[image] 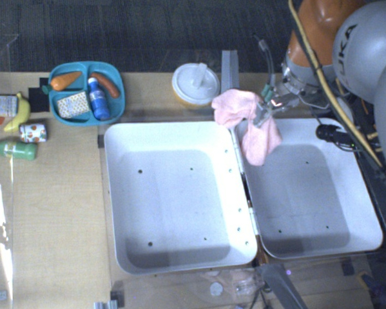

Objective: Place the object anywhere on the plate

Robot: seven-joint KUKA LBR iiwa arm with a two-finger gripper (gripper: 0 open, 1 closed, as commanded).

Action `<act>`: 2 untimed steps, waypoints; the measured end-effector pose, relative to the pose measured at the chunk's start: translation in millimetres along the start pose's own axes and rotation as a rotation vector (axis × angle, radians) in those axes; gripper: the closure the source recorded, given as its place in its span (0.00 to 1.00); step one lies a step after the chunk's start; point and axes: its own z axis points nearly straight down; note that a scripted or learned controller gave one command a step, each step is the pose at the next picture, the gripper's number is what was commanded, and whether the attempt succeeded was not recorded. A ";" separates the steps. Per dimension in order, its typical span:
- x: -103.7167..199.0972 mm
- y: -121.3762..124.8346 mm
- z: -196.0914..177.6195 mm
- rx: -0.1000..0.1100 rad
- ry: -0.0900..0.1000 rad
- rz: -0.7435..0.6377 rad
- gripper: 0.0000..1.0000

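Pink cloth [248,125] is gripped by the hand [265,112] above the bins' shared edge, well apart from the blue plate [116,80], so placement remains undone.

I'm seeing a pale pink cloth [251,125] draping over two plain white bins [179,261]. The worktop [54,222] is showing light tan wood. A turquoise divided tray [115,80] is holding an orange piece [66,80] and a blue bottle [98,101]. Beside it a yellow banana [18,113] and a green bottle [12,150] are lying.
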 end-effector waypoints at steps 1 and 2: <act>41.9 -15.3 2.5 -0.002 0.001 -0.404 1.00; 90.3 -33.4 0.1 -0.003 0.002 -0.806 1.00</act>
